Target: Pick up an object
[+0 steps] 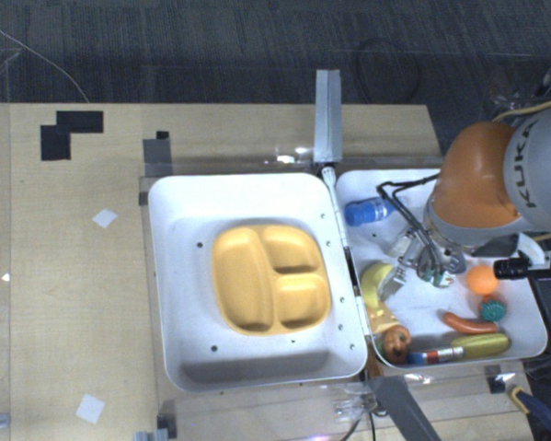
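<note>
Mid right bin — hand; toys rimward

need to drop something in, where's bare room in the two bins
Left bin: a bare white margin rings the yellow divided tray, widest along its near and left sides. Right bin: crowded, with the blue bottle, orange ball, sausage and gripper.

The arm reaches in from three o'clock — grey, with its orange band bulging toward the camera. Below the band the wrist points down toward seven o'clock, ending in the gripper — low, cables looped beside it.
</note>
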Controlling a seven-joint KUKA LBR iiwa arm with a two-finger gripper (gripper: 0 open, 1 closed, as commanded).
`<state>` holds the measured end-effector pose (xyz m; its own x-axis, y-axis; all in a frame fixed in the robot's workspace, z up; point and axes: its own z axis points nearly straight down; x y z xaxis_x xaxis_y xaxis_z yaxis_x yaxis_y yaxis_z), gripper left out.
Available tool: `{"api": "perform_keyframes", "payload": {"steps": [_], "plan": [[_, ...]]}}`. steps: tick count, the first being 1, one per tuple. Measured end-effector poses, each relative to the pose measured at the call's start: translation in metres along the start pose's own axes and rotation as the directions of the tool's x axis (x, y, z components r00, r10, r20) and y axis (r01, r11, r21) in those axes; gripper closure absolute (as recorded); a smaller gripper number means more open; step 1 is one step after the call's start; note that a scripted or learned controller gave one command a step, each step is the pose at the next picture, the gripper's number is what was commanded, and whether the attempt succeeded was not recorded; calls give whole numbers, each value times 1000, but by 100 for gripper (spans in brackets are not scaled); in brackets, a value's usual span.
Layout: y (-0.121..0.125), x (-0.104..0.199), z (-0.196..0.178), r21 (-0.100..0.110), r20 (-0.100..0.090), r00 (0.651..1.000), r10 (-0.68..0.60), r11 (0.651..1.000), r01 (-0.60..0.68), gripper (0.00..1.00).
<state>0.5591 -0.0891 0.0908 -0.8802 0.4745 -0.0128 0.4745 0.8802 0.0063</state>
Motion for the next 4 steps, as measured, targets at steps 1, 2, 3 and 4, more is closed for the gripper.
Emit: {"api": "perform_keyframes", "payload": {"steps": [1, 2, 3, 4], "plan": [[1, -57, 2, 0, 1, 1000, 0, 1000, 0, 0], [-6, 7, 0, 0, 1, 993, 117, 993, -117, 0], [-8, -67, 3, 3, -2, 964, 266, 964, -266, 0], [-27, -108, -64, 2, 0, 951, -309, 951, 309, 0]]}}
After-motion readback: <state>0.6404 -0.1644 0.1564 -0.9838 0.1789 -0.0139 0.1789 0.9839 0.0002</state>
